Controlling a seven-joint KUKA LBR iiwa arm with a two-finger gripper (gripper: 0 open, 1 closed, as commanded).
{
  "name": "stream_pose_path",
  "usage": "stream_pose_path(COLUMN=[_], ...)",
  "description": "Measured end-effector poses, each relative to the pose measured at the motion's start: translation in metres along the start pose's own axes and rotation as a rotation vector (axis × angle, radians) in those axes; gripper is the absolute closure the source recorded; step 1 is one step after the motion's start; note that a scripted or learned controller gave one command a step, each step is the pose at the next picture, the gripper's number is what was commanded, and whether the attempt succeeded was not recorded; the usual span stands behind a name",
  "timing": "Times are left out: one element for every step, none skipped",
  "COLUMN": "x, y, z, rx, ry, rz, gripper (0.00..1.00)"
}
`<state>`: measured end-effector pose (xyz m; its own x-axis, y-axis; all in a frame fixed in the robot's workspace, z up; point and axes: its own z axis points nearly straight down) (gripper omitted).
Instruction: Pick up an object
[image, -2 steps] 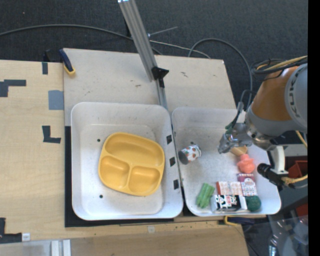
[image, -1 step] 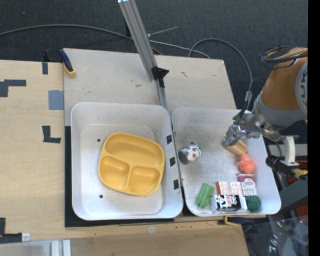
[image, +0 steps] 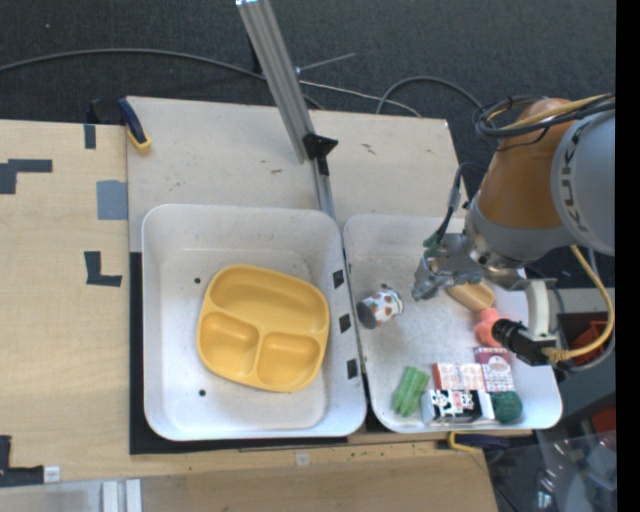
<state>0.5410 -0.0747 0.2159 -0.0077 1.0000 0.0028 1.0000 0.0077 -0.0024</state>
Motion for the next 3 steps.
stream_pose_path(x=[0.052,0.104,0.162], y=[-0.003,-0.013,-0.018], z=[-0.012,-0.019,-0.006], rx=[-0.001,0.0,0.002], ry=[-0.001,-0.001,-0.002], rz=[0.0,0.0,0.0], gripper=[1.0,1.0,1.0])
